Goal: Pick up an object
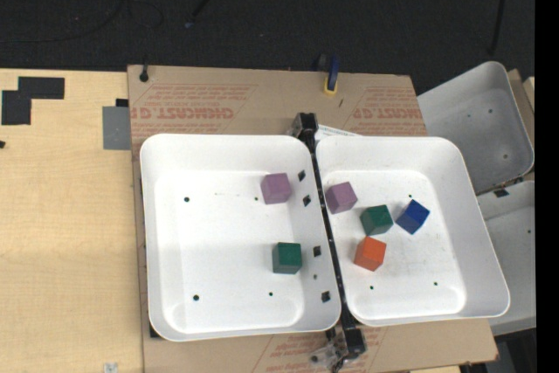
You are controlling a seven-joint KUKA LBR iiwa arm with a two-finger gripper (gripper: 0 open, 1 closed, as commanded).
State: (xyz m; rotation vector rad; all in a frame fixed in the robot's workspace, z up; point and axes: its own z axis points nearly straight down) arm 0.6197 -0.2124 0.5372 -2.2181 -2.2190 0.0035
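The left bin (175,188) holds a purple cube (275,188) near its upper right and a dark green cube (286,258) lower down, close to the divider. In the right bin (454,275) lie a purple cube (340,197), a green cube (376,219), a blue cube (413,216) and an orange cube (370,253), grouped in its left and middle part.
Both bins sit on a brown cardboard sheet (227,105) on the wooden bench. A clamp (331,76) stands at the cardboard's far edge. A grey metal plate (480,118) lies to the right of the bins. Black clips run along the seam (319,223) between the bins.
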